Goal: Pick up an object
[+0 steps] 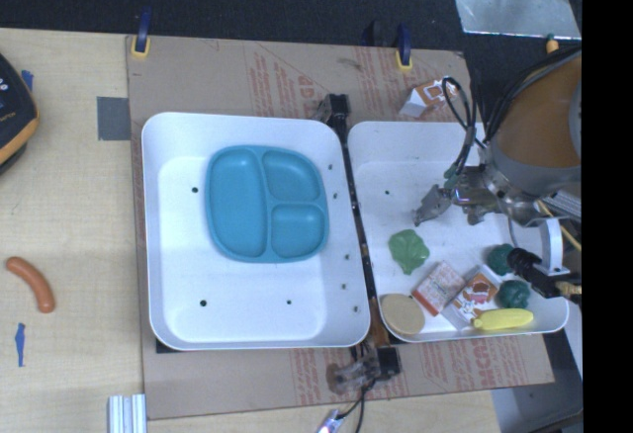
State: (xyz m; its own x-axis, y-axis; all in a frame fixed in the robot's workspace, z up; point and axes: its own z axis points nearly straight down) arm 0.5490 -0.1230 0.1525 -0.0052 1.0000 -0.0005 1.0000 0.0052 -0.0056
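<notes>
My gripper (452, 213) hangs over the middle of the right bin (396, 149), its two fingers spread apart with nothing between them. A green lumpy object (407, 249) lies just below and left of the left fingertip, apart from it. Along the bin's front lie a tan round disc (401, 314), two red-and-white packets (440, 288) (477, 294) and a yellow piece (502, 320). Two dark green objects (499, 258) (514, 295) sit at the right side, under the arm's cables.
The left bin (168, 253) holds a blue divided plate (265, 202). A brown sausage (32, 283) lies on the bench far left, with a black-and-yellow device (10, 115) above it. A small carton (423, 97) rests beyond the right bin's far edge.
</notes>
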